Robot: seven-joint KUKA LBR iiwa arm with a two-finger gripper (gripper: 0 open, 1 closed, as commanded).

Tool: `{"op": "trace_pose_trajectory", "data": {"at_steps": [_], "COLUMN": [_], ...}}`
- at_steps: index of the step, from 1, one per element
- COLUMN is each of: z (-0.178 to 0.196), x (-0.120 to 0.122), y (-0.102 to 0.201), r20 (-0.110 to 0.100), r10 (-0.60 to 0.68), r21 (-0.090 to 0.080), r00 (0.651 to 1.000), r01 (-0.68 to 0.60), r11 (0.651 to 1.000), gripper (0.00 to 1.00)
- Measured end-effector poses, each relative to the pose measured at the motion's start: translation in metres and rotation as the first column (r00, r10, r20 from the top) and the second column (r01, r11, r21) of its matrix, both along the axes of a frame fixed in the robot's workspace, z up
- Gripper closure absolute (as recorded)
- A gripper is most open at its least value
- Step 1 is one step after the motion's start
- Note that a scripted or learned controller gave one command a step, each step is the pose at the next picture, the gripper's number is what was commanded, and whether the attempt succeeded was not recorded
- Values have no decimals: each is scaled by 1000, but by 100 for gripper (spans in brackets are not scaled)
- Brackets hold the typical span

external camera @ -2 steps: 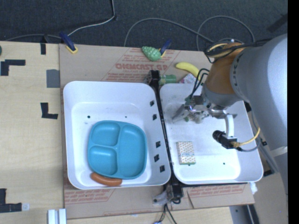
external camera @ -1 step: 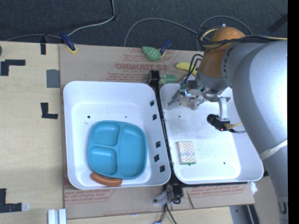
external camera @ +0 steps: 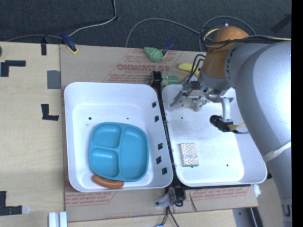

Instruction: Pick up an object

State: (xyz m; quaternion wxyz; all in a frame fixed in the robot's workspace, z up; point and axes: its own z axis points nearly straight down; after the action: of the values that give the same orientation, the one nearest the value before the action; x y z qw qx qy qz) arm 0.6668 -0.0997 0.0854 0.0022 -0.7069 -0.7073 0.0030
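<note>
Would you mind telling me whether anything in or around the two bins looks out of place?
A green object and a yellow one lie outside the bins on the cardboard. An orange sausage-shaped piece sits partly tucked under the blue plate.

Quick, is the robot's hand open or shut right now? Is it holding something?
Hand: cannot be told from this view; nothing shows between it. It hangs over the right bin, near the top.

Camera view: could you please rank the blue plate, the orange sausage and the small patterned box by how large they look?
Largest to smallest:
1. blue plate, clearly the biggest
2. orange sausage and small patterned box: long and thin against short and wide, too close to rank.
</note>
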Motion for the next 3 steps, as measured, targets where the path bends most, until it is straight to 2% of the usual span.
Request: {"op": "trace_pose_trajectory", "data": {"at_steps": [3], "z": [-1], "x": [0], "y": [2], "r20": [1], "r10": [-2], "r21": [-4], "r00": [1000], "r01": [2], "r11": [1000], "gripper": [0]}}
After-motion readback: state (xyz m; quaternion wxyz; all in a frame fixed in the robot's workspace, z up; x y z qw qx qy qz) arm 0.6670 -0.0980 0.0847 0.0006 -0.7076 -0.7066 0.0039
